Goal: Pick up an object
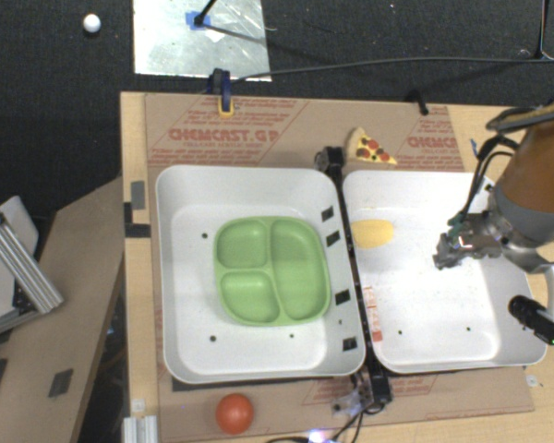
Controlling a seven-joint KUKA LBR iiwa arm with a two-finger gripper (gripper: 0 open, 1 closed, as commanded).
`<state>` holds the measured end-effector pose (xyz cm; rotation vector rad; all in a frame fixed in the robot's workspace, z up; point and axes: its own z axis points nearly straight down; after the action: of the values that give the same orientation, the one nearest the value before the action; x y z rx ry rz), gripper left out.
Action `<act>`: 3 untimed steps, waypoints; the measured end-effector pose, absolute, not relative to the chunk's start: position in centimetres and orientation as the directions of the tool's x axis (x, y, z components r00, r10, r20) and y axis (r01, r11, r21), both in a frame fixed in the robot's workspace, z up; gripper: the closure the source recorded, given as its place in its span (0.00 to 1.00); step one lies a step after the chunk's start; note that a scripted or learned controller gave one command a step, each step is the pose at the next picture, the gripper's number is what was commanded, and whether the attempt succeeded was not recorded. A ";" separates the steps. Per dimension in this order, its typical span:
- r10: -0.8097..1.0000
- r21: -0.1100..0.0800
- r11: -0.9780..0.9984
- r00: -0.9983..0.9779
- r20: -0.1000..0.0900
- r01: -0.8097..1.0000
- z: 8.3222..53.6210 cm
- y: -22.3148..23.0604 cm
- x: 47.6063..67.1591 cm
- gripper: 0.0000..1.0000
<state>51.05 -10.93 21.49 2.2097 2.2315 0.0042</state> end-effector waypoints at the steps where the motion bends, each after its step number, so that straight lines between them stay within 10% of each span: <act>1: 1.000 0.003 0.011 -0.011 0.002 1.000 20.9 -5.1 53.1 1.00; 3: 1.000 0.004 0.010 -0.010 0.002 1.000 21.8 5.1 57.1 1.00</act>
<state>57.12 5.06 21.84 2.2094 2.2313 0.0076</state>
